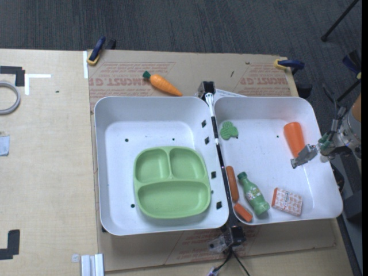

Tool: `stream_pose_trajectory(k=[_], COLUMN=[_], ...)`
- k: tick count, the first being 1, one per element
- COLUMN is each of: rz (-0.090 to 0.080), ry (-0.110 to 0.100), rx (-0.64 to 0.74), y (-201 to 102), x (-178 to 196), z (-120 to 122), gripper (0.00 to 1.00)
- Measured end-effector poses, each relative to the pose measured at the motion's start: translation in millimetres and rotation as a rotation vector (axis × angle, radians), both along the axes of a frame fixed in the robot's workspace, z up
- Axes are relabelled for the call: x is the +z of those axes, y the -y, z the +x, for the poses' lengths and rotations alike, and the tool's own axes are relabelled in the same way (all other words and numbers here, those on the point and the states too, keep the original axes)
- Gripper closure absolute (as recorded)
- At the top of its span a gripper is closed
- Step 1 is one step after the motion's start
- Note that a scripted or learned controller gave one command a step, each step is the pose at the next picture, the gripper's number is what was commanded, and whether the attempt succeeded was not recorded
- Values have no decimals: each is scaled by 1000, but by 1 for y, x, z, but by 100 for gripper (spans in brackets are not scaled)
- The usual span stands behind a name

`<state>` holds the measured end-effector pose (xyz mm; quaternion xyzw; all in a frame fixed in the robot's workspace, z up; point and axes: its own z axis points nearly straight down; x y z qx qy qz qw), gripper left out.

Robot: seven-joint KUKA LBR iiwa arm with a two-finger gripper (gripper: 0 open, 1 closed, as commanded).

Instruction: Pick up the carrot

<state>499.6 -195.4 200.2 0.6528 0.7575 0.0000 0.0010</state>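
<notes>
On brown cardboard (190,73) behind the bins lies the carrot (163,83); end effector (307,156) state unclear.

Two bins side by side, carrot outside them.
The carrot (163,84) lies on the cardboard (241,79) above the left bin (112,154), near the frame's upper middle. In that bin sits a divided plate (171,181). The right bin (259,119) holds a bottle (253,194) at its lower left, a packet (287,201) to the bottle's right, and the gripper (305,156) at its right edge.
</notes>
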Motion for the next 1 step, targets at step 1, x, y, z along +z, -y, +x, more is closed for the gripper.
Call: stream_pose_trajectory(k=[1], rz=[-2], ry=[1], rx=[891], y=[27], x=[-27], z=[45], gripper=[0])
